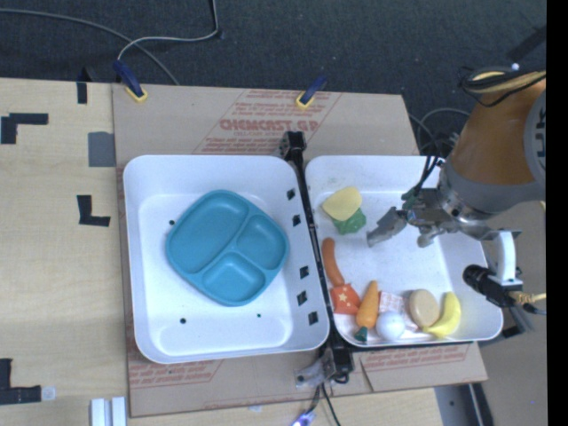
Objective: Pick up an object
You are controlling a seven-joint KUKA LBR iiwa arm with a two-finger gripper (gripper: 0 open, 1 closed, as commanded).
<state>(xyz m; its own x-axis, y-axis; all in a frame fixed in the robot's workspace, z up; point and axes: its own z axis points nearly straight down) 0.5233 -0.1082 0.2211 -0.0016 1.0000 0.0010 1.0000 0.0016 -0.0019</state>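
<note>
The right bin [461, 264] holds toy food. A yellow piece [341, 203] on a green block [351, 223] lies at its upper left, and a long orange sausage [331, 261] runs along the left wall. At the front edge lie a carrot [367, 303], a white egg [390, 327], a tan round bun [422, 307] and a banana [449, 316]. My gripper [408, 232] hangs over the middle of this bin, open, with nothing between its fingers. Its left fingertip [383, 232] is just right of the green block.
The left bin [151, 327] holds a blue divided plate [228, 247]. A black divider with clips [306, 238] runs between the bins. The grey arm with its orange band [497, 140] comes in from the right, above the right bin's far corner.
</note>
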